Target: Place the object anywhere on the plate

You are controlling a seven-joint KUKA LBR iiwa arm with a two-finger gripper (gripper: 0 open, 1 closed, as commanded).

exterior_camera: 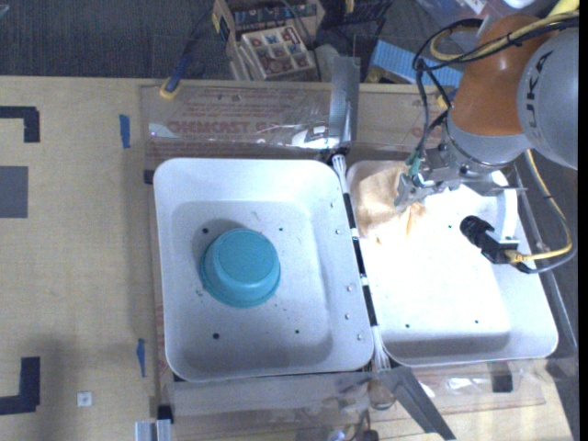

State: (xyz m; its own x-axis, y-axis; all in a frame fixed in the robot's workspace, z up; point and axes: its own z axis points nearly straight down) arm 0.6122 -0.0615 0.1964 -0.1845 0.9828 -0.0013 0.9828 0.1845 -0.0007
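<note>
A grey arm with an orange band is reaching in from the right and hanging its end effector (411, 189) over the far left corner of the right bin (459, 338), where a pale tan object (378, 202) is lying against the bin wall. The object (soft-looking, its outline washed out by glare) is sitting just beside and below the end effector, spreading away from it toward the divider between the two bins. Whether it has a long axis is hard to say; if anything it is stretching along the far wall. The end effector is touching or nearly touching the object's right edge, but glare is blurring the tip too much to tell how wide it is standing or whether anything is caught in it.

In the left bin (184, 186), a blue plate (241, 265) that looks more like an upturned dish is resting near the middle, well apart from the object and off to the end effector's left and nearer the camera. By the look of things, the task is at the picking stage: the object is lying in the right bin, not on the plate, and the coming move is likely to turn on closing squarely over that tan lump before carrying it across the divider on the worktop (73, 246).
</note>
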